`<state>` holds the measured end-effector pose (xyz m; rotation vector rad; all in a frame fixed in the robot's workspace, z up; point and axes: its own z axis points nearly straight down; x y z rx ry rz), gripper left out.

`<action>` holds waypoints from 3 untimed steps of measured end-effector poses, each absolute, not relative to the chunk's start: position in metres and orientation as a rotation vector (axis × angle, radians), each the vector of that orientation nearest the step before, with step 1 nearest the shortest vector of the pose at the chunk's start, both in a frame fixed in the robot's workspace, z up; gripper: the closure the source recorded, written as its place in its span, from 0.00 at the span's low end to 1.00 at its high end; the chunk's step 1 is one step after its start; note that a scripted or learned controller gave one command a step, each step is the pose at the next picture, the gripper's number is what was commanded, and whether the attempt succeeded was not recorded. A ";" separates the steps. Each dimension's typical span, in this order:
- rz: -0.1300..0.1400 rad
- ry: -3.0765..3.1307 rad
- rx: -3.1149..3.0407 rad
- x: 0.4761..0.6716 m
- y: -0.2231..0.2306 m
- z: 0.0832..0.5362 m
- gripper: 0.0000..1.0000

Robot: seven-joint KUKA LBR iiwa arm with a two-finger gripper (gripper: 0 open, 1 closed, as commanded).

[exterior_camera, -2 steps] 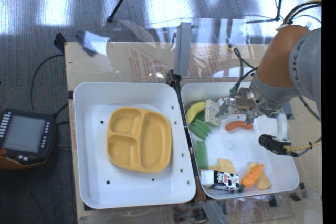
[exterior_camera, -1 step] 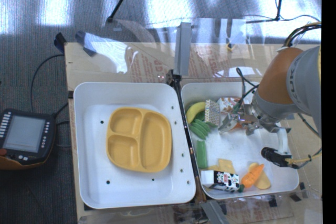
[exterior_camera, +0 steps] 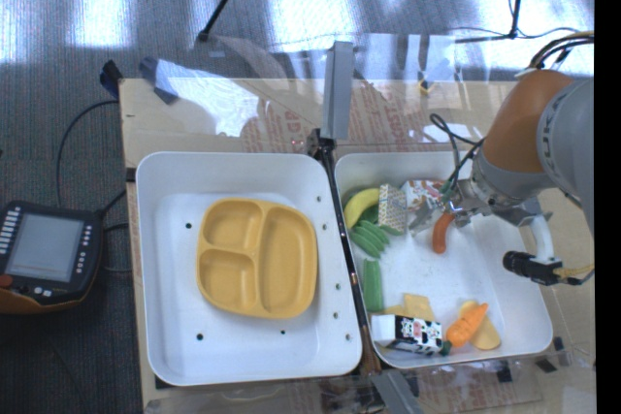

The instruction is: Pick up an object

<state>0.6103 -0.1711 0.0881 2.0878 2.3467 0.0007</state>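
1. In the camera view, the grey arm with its orange band point(exterior_camera: 524, 126) is reaching in from the right over the far right corner of the right-hand shallow white bin point(exterior_camera: 529, 301).
2. The two-finger gripper point(exterior_camera: 448, 206) is hanging low near that bin's far edge, and a small orange-red sausage-shaped toy point(exterior_camera: 441, 233) is sitting right at its tip, tilted a little off upright. How wide the gripper is standing, and whether it is actually pinching the sausage, cannot be told from this angle.
3. Just left of the gripper, a silvery mesh-patterned grater-like piece point(exterior_camera: 392, 208) and a small red-and-white printed packet point(exterior_camera: 422, 193) are lying near the far edge.
4. A yellow plastic banana point(exterior_camera: 361, 205) is curving along the bin's far left corner, with green pea pods point(exterior_camera: 370, 238) just in front of it and a green cucumber-like stick point(exterior_camera: 373, 284) lying along the left wall.
5. Along the near edge, a white carton with black cow patches point(exterior_camera: 409, 332) is lying on its side, a pale yellow wedge point(exterior_camera: 418, 305) is touching it behind, and an orange plastic carrot point(exterior_camera: 467, 325) is resting just to its right.
6. The left-hand shallow white bin point(exterior_camera: 165, 199) is carrying a yellow three-compartment plastic tray point(exterior_camera: 258, 258) at its middle.
7. A black teach pendant with a grey screen point(exterior_camera: 44, 252) is lying off the bench, to the left.
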 end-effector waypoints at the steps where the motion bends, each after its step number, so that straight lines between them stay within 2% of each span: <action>1: 0.001 2.349 2.085 0.611 -0.171 0.098 1.00; 2: 0.012 2.362 2.058 0.622 -0.116 0.206 1.00; 3: -0.002 1.935 2.476 0.629 -0.124 0.221 1.00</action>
